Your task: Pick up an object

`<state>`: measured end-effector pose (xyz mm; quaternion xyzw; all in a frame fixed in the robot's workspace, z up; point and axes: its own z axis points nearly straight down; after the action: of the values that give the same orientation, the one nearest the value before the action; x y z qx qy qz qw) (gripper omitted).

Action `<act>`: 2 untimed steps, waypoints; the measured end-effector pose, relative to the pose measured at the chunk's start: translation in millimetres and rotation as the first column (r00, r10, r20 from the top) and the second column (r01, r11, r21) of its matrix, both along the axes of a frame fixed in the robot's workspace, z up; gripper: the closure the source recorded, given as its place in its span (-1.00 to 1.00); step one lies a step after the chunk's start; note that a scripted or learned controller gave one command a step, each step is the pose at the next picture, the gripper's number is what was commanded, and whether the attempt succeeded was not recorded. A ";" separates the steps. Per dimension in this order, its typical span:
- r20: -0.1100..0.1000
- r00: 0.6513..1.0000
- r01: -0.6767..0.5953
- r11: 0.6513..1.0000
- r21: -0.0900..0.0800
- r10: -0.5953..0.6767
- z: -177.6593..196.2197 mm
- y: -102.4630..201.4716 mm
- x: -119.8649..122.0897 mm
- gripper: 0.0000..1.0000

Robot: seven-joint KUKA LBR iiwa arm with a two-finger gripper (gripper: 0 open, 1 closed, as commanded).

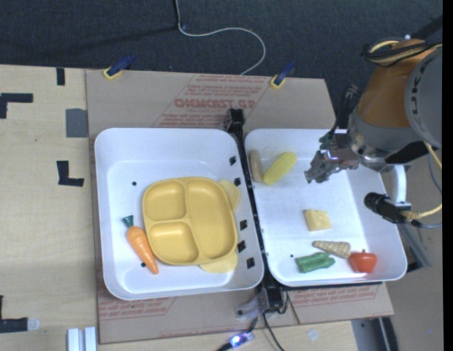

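Grey gripper [319, 172] fingertips too blurred

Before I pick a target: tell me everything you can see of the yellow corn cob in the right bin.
The corn cob is a small, bright yellow toy, plastic by its look, oblong with rounded ends. It lies flat and slanted on the white floor of the right bin, in the far left corner. Its lower end sits against or very near a pale stick-like piece beside the bin wall. The gripper hangs to its right, apart from it.

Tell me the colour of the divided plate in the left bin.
Pale yellow; the divided plate shows best in the camera view.
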<state>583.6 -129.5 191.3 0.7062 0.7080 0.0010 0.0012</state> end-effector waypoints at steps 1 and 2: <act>0.000 1.000 0.001 1.000 0.000 -0.001 35.3 0.6 0.9 1.00; -0.003 1.000 -0.005 1.000 0.002 0.005 35.3 58.0 29.4 1.00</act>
<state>613.0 -71.5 226.6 0.7044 0.7099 0.0006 -0.0007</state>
